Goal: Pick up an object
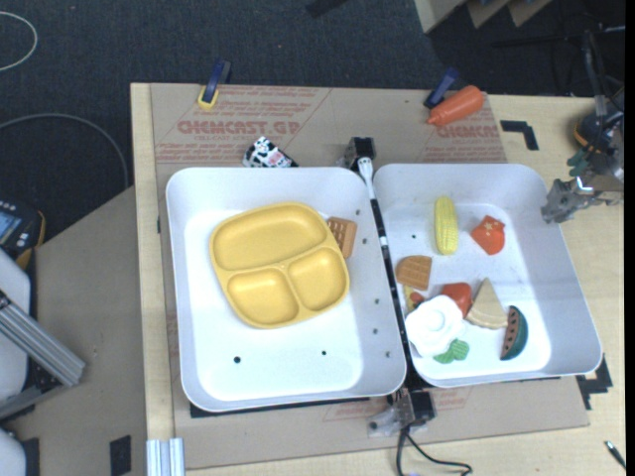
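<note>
Gripper (pixel 569 199) beside bin (pixel 556 236), grip state unclear; toy food (pixel 466 305) crowds leftward, so fingers may snag neighbours.

My pincer (pixel 568 202): small grey metal assembly, dull finish, blocky and irregular in outline with short prongs at its lower end. Above it, my wrist section is a darker cluster of parts with a spot of orange and pale highlights. Thin dark cables loop over the wrist. Detail is blurred; screws and markings cannot be made out.
</note>
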### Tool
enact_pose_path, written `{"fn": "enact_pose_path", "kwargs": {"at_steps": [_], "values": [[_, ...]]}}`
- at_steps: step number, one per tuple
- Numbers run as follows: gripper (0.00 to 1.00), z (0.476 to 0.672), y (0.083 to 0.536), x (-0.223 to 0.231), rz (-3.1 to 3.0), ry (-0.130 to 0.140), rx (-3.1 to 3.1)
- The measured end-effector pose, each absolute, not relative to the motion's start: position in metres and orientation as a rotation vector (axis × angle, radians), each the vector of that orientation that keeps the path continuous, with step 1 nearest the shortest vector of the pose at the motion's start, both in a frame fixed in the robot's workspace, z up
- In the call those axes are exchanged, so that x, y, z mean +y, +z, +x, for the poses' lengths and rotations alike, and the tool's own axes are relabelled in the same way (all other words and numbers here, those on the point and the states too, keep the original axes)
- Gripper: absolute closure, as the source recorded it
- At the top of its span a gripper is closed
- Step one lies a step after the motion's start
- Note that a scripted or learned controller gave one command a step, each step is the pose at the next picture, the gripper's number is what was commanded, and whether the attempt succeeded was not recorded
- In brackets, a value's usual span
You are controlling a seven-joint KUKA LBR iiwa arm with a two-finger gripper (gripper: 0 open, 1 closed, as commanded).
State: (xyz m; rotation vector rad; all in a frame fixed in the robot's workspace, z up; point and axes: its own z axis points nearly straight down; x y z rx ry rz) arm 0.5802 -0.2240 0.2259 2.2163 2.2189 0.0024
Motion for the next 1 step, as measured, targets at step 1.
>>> {"fn": "enact_pose_path", "kwargs": {"at_steps": [1], "values": [[1.0,0.5945,0.2284,-0.171,2.215,0.003,2.224]]}}
